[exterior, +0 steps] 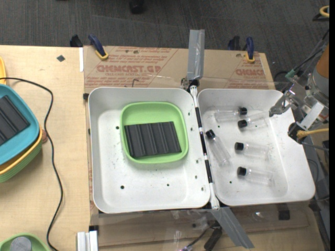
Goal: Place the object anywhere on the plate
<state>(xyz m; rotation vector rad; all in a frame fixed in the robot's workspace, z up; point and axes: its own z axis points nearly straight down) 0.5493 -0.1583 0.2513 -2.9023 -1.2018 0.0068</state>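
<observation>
Several clear vials with black caps lie scattered in the right bin (pixel 293 187), among them one near the bin's middle (pixel 252 150) and one toward the front (pixel 256 175). The green plate (pixel 155 109) sits in the left bin (pixel 104 182) and carries a dark ridged mat (pixel 153 139). My gripper (pixel 284 121) hovers over the right bin's far right edge, open, with nothing between its fingers. It is to the right of all the vials and touches none of them.
A metal divider (pixel 201 140) runs between the two bins. A teal and yellow container (pixel 15 135) and a black cable (pixel 52 156) lie on the wooden bench at the left. Cardboard with clamps (pixel 136 67) lies behind the bins.
</observation>
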